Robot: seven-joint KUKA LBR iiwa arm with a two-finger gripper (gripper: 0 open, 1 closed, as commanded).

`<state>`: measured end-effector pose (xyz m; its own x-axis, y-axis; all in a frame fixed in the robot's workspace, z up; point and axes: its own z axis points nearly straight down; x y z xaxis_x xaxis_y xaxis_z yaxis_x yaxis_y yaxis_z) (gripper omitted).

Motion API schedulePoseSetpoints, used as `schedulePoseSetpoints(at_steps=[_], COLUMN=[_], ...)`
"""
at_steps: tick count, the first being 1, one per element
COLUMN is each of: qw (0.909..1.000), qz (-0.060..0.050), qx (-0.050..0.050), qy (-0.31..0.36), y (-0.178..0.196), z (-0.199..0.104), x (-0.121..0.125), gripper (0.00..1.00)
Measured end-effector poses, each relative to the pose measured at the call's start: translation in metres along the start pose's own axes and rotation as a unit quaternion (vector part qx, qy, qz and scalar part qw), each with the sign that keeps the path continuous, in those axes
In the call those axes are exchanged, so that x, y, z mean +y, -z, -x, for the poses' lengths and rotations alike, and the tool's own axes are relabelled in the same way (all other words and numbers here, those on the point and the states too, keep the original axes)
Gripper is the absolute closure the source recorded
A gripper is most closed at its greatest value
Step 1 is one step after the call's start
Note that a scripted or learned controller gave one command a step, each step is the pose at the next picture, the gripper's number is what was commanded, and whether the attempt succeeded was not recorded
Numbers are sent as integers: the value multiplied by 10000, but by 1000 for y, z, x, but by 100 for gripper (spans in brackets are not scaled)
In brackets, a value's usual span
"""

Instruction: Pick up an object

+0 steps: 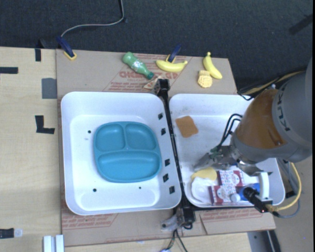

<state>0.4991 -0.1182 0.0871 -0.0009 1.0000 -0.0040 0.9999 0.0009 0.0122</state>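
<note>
Just below the end effector (212,159) lies a carton (227,187).

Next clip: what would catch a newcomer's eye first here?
The bright blue divided plate lying alone in the left bin stands out most. Next comes the bulky grey and orange arm leaning over the right bin, above a clutter of packets near its front edge. Two toy bananas lie on the cardboard behind the bins.

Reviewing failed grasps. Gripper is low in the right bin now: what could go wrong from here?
1. The gripper sits over a tight cluster, a yellow item against a red-and-white carton; it may catch two things or none.
2. The cluster lies near the right bin's front wall, which could block a finger.
</note>
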Motion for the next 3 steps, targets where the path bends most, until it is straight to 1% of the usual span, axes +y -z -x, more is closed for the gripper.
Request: schedulePoseSetpoints(at_steps=[1, 2, 3], qw=[10000, 10000, 10000], qz=[10, 9, -38], qx=[-1, -1, 15], qy=[0, 2, 5], y=[10, 10, -1], z=[0, 0, -24], x=[1, 1, 56], gripper=[100, 0, 0])
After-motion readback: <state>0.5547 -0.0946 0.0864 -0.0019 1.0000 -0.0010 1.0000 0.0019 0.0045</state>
